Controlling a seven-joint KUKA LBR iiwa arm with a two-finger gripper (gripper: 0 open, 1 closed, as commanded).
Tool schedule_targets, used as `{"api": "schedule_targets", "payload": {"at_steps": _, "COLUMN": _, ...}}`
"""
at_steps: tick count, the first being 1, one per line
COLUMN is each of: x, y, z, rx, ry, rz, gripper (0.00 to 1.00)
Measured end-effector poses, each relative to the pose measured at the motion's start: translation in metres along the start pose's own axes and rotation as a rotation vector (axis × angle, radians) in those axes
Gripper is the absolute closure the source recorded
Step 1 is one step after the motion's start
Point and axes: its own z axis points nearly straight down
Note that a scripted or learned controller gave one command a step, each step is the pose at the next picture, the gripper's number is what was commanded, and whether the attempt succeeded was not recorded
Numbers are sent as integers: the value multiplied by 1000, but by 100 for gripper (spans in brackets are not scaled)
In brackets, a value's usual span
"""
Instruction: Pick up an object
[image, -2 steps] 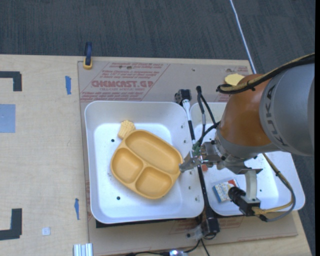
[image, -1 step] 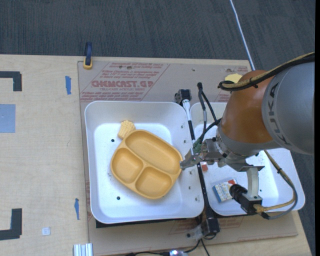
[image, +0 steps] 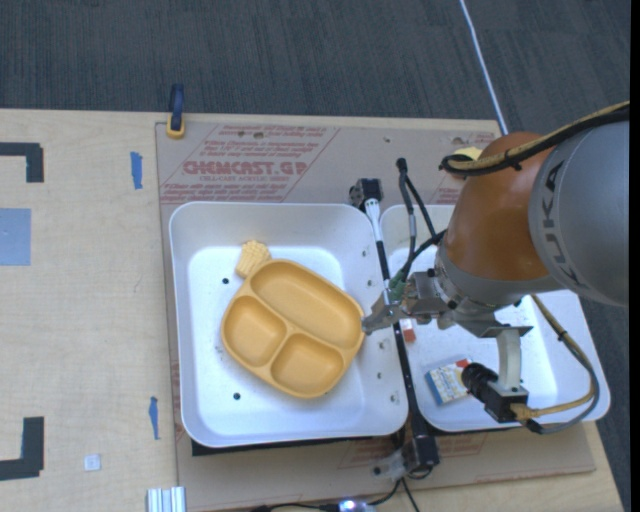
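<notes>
End effector (image: 382, 318) beside yellow divided plate (image: 291, 328)

Yellow divided plate (image: 290, 340) in left bin (image: 200, 400), arm (image: 520, 230) over right bin (image: 580, 400)

We see two bins side by side on the bench. In the left bin (image: 190, 300) a divided tray (image: 290, 328) lies near the middle, with a small corn-shaped piece (image: 252, 257) touching its far left edge. In the right bin (image: 570, 405) a small box (image: 446, 383) lies near the front left corner.
</notes>
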Motion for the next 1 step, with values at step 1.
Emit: {"api": "schedule_targets", "payload": {"at_steps": 1, "x": -44, "y": -6, "z": 30, "rx": 17, "ry": 0, "rz": 6, "gripper": 100}}
